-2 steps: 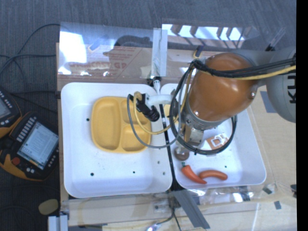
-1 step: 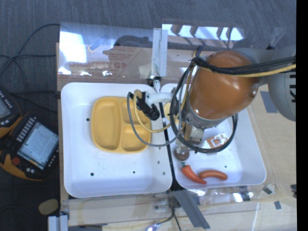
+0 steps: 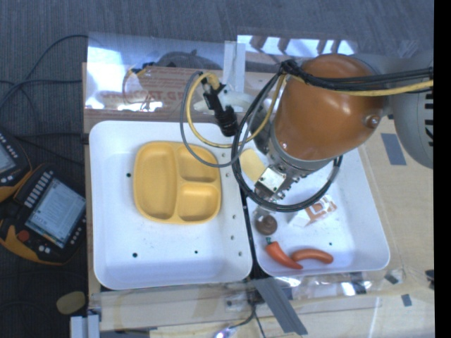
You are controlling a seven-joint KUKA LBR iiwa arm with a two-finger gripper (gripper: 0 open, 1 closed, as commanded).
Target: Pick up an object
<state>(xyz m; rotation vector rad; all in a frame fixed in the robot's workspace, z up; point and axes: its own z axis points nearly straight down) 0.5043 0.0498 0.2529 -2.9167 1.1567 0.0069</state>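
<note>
Because the arm [image 3: 320, 108] was lowered over the right bin [image 3: 373, 241], its gripper's state could not be told, while the carrot [image 3: 280, 253] and sausage [image 3: 312, 256] were left near, and a tray [image 3: 176, 182] was kept in the left bin [image 3: 106, 259].

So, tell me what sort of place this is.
Likely a robotics lab test bench: a cabled arm over two white bins, toy food inside, and a teach pendant on grey carpet.

Arm [image 3: 394, 97] in from the right, bent steeply down. Orange wrist band [image 3: 324, 108] faces the camera and hides the gripper; black and yellow cables [image 3: 211, 118] loop off its left side.
</note>
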